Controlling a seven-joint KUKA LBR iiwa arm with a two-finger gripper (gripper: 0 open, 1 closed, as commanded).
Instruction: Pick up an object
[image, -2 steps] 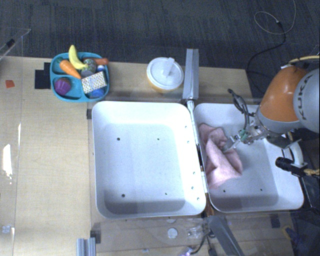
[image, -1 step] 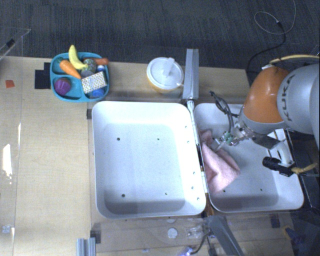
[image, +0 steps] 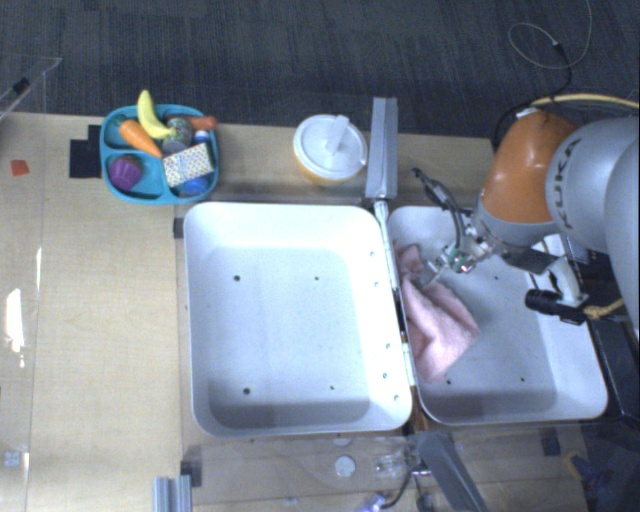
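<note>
A pink cloth (image: 440, 325) lies crumpled in the right bin (image: 540, 390), against its left wall. My gripper (image: 441, 266) hangs from the grey arm with the orange band (image: 520, 180) and sits low over the cloth's upper end, touching or nearly touching it. The cloth bunches up toward the gripper tip. The wrist and its cables hide the tip too much to tell whether any fabric is gripped.
The left bin (image: 290, 400) stands beside the right one, with a shared rim between them. Behind the bins are a blue tray of toy food (image: 160, 150), a white lidded cup (image: 330, 148) and a grey upright bar (image: 382, 150).
</note>
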